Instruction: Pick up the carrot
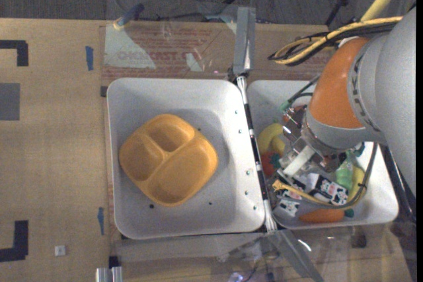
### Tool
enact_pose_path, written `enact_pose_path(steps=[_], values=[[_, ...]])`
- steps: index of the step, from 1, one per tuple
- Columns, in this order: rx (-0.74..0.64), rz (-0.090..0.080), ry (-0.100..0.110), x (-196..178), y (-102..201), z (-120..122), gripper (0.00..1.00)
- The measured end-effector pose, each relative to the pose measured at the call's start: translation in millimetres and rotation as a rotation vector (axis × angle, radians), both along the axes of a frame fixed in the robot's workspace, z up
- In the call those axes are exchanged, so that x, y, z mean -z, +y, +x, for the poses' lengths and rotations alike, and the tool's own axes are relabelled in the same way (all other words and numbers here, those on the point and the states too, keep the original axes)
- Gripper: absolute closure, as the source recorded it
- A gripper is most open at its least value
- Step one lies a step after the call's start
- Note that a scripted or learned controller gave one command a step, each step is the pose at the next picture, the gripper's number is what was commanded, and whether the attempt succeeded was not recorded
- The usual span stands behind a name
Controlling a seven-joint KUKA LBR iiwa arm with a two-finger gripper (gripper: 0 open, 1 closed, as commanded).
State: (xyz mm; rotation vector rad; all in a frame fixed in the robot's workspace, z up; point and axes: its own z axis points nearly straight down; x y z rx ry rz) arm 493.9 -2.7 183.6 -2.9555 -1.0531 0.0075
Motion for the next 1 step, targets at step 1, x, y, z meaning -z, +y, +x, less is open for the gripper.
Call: enact_pose_path(steps=[1], values=[[0.267,-0.004,-0.003,-0.2,39.4,21.7,1.0]])
